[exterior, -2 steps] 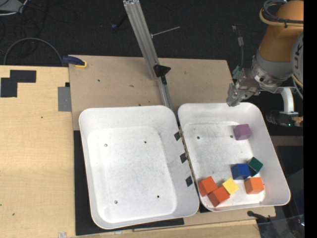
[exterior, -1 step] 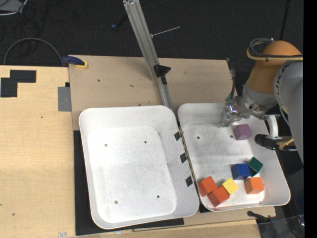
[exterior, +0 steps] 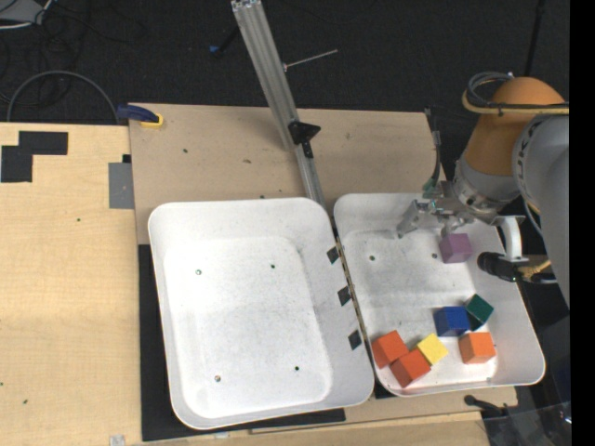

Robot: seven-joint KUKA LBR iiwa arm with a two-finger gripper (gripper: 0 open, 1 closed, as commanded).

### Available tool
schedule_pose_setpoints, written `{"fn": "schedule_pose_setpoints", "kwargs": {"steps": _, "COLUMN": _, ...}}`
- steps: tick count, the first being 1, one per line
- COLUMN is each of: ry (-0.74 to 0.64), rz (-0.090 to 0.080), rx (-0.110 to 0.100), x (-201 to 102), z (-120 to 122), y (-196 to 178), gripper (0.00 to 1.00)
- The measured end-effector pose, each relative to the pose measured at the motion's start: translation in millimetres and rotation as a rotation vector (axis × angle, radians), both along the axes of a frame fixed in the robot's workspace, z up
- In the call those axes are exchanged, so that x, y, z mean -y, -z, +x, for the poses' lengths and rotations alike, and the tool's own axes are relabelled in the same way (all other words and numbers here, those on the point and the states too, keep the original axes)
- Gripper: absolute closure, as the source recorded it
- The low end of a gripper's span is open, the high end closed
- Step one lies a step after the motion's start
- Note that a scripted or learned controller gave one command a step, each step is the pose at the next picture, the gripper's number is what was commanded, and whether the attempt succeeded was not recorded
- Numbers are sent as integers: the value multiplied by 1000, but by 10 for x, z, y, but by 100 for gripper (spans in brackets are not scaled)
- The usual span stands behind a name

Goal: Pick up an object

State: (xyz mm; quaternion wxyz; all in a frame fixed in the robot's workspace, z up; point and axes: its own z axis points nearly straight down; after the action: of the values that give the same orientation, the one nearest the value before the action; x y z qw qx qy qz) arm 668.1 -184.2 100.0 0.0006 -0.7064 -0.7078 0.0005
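1. The grey arm point(exterior: 548, 170) is reaching in from the right, its orange band point(exterior: 507, 137) showing bright above the wrist, over the far end of the right bin point(exterior: 372, 214).
2. The gripper point(exterior: 444, 219) is hanging just above a purple block point(exterior: 455, 246), which is sitting near the upper middle of that bin.
3. The block is lying just below the tool, right at its tip; whether it is touching is not clear from this slant.
4. Whether the gripper is spread or clamped, I cannot tell; the angle is hiding that.
5. Down at the near end of the right bin, a cluster is sitting together: a blue block point(exterior: 452, 320) touching a dark green block point(exterior: 480, 309), an orange block point(exterior: 477, 347) just below them, and a yellow block point(exterior: 432, 348) beside it.
6. Two red-orange blocks point(exterior: 400, 358) are resting against each other at the yellow one's left, near the bin's lower left corner.
7. The left bin point(exterior: 246, 309) is lying alongside, its right edge meeting the right bin.
8. A metal rail point(exterior: 274, 86) is leaning across the bench point(exterior: 65, 277) behind the bins.
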Motion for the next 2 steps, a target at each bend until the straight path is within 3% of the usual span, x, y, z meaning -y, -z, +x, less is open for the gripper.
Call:
{"fn": "schedule_pose_setpoints", "kwargs": {"steps": 1, "ry": 0, "rz": 0, "rx": 0, "x": 4, "z": 1, "y": -103, "gripper": 100}}
{"fn": "schedule_pose_setpoints", "kwargs": {"steps": 2, "ry": 0, "rz": 0, "rx": 0, "x": 4, "z": 2, "y": -103, "gripper": 0}}
